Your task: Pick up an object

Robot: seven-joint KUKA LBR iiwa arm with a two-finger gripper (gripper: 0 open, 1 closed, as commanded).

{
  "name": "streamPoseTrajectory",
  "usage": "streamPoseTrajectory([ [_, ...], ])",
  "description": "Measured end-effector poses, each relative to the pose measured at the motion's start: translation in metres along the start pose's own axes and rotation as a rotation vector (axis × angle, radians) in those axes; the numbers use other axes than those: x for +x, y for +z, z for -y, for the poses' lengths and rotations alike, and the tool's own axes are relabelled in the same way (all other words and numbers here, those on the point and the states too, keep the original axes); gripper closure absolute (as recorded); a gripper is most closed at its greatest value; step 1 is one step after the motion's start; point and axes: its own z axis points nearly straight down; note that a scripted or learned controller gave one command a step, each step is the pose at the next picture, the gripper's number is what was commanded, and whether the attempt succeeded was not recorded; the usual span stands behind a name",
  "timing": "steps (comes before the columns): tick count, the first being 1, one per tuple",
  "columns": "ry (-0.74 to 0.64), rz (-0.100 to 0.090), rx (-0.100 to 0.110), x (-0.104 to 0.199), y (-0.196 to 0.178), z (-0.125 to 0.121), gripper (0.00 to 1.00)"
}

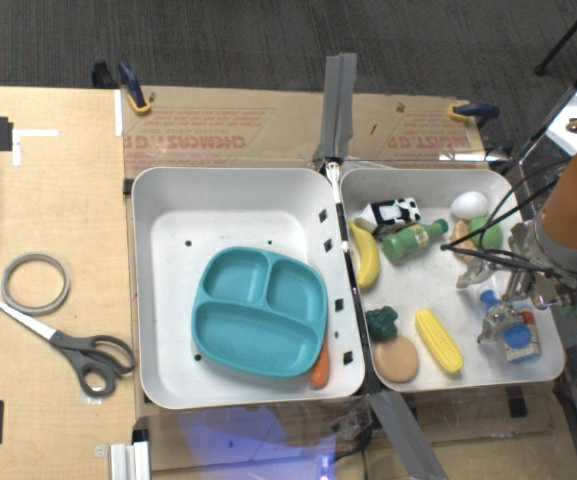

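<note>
Working the right white plastic bin (543, 373) from the near rim back: tan round bun-like toy (398, 360) at 7 o'clock, yellow plastic corn cob (438, 340) just beside it, small blue-and-white item (517, 339) at 4 o'clock under our two-finger gripper (503, 313). We can't tell the claw's state; cables clutter it. Nothing visibly held. Further back: yellow banana (366, 256), green plastic bottle (411, 240), white egg (469, 205) at 12 o'clock. We'd descend straight on the blue item, clear of the wall.
</note>
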Motion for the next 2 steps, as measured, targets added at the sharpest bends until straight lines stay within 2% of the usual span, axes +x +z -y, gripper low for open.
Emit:
streamPoseTrajectory([
  [1, -0.134, -0.002, 0.004, 0.036, -0.0001, -0.0014, 0.0],
  [2, -0.298, -0.002, 0.003, 0.0404, 0.0004, -0.0079, 0.0],
])
